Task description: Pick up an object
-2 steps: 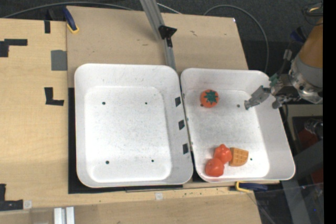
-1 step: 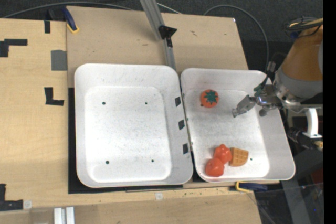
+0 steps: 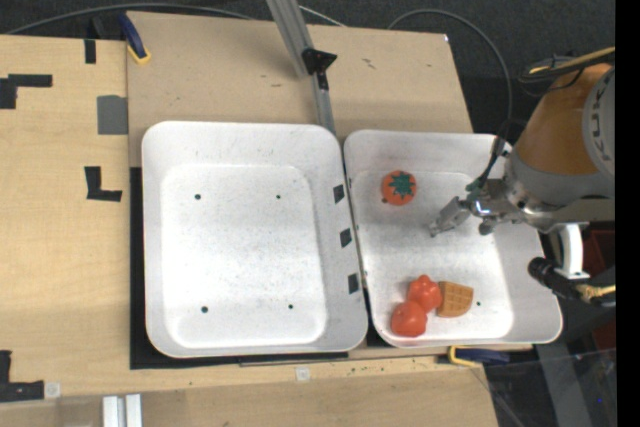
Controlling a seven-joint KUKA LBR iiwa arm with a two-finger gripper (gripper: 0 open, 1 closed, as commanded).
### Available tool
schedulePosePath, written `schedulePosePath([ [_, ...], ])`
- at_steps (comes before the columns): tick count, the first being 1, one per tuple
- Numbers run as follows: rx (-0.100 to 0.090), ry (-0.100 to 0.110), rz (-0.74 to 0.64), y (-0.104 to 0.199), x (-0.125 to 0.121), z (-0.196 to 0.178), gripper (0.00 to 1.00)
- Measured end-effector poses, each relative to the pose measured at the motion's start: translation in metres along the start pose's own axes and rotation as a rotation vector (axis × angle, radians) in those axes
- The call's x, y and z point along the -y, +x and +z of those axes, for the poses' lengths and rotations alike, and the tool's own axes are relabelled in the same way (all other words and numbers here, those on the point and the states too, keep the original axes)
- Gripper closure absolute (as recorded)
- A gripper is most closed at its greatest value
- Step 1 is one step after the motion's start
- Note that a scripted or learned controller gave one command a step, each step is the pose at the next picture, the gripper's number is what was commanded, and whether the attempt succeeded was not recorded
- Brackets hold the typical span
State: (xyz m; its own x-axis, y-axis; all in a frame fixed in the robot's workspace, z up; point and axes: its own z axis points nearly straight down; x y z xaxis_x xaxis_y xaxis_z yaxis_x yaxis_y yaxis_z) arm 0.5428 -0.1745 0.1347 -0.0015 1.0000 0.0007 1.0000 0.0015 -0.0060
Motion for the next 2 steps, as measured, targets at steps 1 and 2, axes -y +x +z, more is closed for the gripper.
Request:
schedulePosePath([
  [1,0.000,-0.003,0.000,0.000,-0.001,-0.013,1.00],
  [2,0.002,-0.008,0.000,0.001,0.003,-0.056,1.00],
])
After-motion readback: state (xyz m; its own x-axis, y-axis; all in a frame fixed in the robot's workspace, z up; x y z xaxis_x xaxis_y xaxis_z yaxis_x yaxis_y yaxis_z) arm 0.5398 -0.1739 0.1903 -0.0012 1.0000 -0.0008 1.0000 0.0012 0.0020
